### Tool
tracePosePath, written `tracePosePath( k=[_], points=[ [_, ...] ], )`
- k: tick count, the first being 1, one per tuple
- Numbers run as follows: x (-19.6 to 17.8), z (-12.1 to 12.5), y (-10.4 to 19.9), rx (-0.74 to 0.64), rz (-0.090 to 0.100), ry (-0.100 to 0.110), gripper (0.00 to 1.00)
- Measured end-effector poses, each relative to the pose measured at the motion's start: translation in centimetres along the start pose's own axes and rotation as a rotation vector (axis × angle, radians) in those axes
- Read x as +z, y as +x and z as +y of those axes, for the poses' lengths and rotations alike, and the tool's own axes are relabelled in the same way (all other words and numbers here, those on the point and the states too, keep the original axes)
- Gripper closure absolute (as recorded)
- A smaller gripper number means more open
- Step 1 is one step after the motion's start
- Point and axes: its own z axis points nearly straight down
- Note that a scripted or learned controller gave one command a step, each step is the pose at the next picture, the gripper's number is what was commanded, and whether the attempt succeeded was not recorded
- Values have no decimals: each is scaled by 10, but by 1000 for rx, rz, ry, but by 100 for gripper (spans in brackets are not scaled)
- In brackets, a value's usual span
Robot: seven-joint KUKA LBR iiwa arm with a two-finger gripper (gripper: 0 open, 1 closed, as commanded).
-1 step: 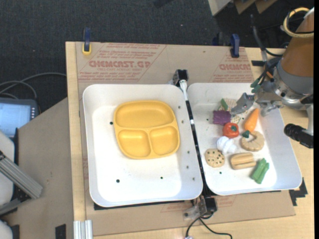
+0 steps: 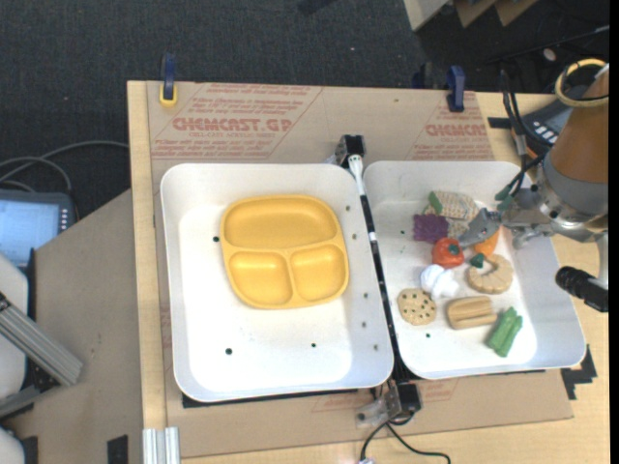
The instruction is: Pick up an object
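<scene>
Closest to the camera in the right bin (image 2: 553,354) lie a green piece (image 2: 504,330), a bun (image 2: 469,311) and a cookie (image 2: 416,306), all well apart from me. My fingers (image 2: 477,232) sit over the crowded middle of that bin, just beside the tomato (image 2: 447,252) and over an orange piece (image 2: 486,245). Nothing shows between them, so I claim no hold. Whether they are open or closed I cannot tell; the wrist housing and the clutter blur their outline.

The trouble I foresee comes from the crowding. The tomato touches or nearly touches a white piece (image 2: 437,279), a purple piece (image 2: 430,227) lies just behind it, and a round biscuit (image 2: 489,276) sits near the orange piece. If I close here, I judge I could catch two things at once, or wedge one tip on top of a piece instead of beside it, and the grip would slip off on the lift. The tomato looks round and smooth, so an off-centre pinch may squirt it sideways into its neighbours. Coming down too hard could also push pieces toward the bin's wall. The yellow plate (image 2: 284,249) in the left bin (image 2: 193,341) is well apart and at no risk.
</scene>
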Motion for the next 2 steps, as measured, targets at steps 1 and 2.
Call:
tracePosePath(
  k=[1, 2],
  points=[
    [75, 111, -12, -7, -5, -28, 0],
    [67, 104, -12, -6, -4, -12, 100]
  ],
)
